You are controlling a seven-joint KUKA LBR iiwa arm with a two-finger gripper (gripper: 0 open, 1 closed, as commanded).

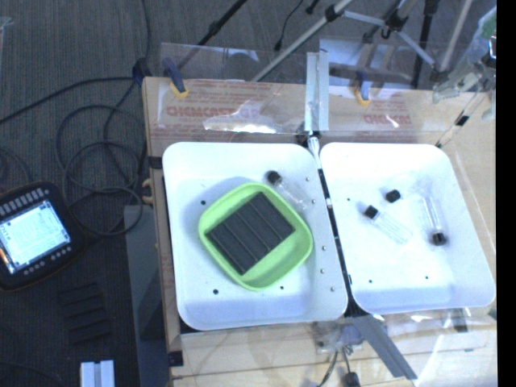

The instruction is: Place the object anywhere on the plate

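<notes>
Plate [255,238] fills left bin [187,293] centre; vial [284,185] at its 1 o'clock rim. Gripper state: cannot tell.

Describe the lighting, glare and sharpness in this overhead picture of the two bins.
Camera view: bright even light washes out the two shallow white bins; the clear plastic vials nearly vanish against them; the square green plate casts scant shadow; the image is slightly soft throughout.

A lime-green plate [300,252] is seen in the left white bin [189,289], covered by a dark grey ribbed square [250,230]. Just beyond the plate, a clear vial [284,185] is capped in black. Black-capped clear vials [385,221] are scattered in the right white bin [451,285].
</notes>
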